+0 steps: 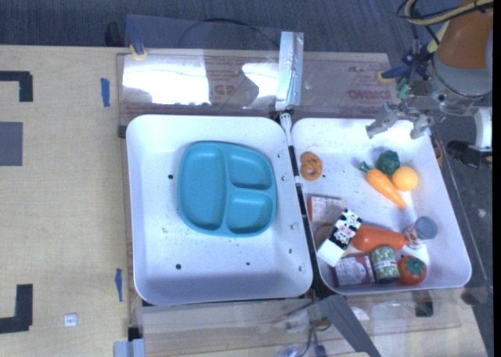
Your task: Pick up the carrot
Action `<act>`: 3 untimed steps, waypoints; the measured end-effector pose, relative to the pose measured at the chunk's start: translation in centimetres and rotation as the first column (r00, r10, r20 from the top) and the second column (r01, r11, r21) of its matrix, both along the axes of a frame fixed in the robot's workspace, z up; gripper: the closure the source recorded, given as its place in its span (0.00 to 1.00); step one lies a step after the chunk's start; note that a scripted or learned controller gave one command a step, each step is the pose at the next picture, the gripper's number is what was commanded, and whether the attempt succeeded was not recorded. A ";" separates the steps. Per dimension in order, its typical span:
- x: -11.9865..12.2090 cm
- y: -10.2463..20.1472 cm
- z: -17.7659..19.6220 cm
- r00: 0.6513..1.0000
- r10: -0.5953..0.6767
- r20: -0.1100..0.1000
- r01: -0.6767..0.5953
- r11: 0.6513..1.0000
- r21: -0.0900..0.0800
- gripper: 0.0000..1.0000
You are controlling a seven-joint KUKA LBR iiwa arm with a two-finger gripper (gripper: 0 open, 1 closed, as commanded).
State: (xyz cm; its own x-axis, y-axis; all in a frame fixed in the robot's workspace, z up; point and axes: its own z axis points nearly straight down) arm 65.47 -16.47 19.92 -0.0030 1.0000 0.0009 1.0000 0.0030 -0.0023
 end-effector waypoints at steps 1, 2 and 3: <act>-4.8 -3.2 -10.4 0.999 -0.041 0.006 0.041 0.999 -0.002 0.00; -4.8 -3.2 -9.5 0.999 -0.042 0.007 0.042 0.999 -0.001 1.00; -3.2 4.5 0.6 0.988 -0.155 0.010 0.155 0.988 0.001 1.00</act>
